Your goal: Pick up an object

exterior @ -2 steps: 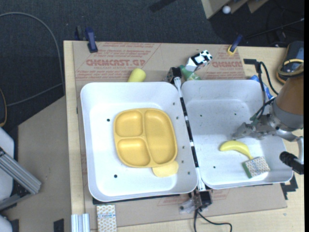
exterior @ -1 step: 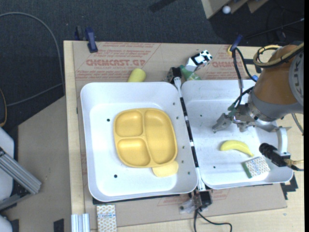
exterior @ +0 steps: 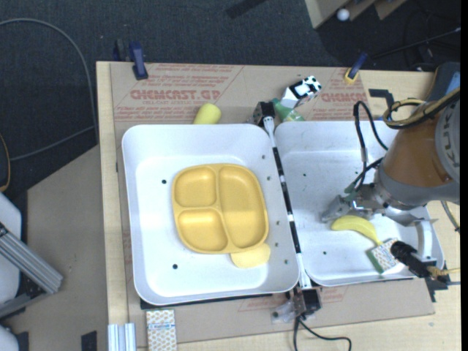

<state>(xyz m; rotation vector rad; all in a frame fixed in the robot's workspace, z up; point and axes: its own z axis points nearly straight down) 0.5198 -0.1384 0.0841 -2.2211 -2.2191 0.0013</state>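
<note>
Gripper [exterior: 341, 210] sits low in the right bin [exterior: 322, 152], just left of the banana [exterior: 357, 227] and at or near its end; whether it is spread or pinching cannot be told. Risk: the banana's curved, smooth skin may slip or roll out of a 2-finger pinch. The wrist hides the contact point. A small green-white packet [exterior: 383, 255] lies beside the banana. The left bin [exterior: 146, 159] holds a yellow divided plate [exterior: 219, 207].

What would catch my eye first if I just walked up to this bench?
Probably the yellow divided tray, lying in the middle of the left bin. Next, the grey and orange arm reaching into the right bin, its end effector down right beside a banana.
</note>
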